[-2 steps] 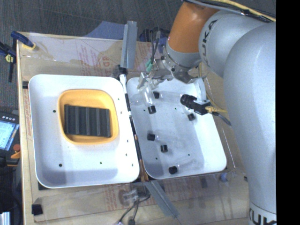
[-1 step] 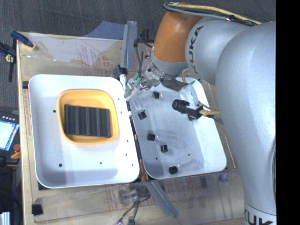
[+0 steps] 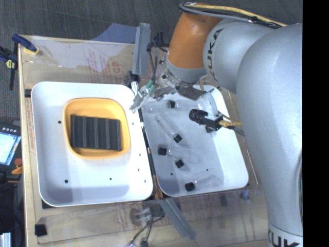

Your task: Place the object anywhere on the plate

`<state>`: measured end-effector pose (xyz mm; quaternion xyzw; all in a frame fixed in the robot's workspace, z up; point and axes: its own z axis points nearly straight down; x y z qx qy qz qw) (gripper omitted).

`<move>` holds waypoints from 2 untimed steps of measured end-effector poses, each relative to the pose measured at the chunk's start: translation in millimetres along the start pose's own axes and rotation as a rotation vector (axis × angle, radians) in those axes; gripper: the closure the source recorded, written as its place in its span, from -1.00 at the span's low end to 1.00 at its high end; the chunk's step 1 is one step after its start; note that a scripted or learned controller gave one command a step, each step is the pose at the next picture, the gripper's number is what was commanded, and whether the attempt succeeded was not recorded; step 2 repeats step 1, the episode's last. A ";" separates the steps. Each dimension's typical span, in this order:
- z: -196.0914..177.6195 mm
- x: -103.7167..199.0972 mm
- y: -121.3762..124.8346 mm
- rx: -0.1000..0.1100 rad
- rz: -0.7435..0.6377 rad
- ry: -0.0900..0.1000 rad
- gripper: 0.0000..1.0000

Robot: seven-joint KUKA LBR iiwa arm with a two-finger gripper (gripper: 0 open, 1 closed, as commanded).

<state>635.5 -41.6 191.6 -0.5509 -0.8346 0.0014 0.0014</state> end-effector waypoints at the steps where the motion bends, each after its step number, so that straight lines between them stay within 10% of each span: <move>1: -65.9 87.9 5.9 -0.002 0.103 -0.001 -1.00; 2: -65.9 87.9 5.9 -0.002 0.103 -0.001 -1.00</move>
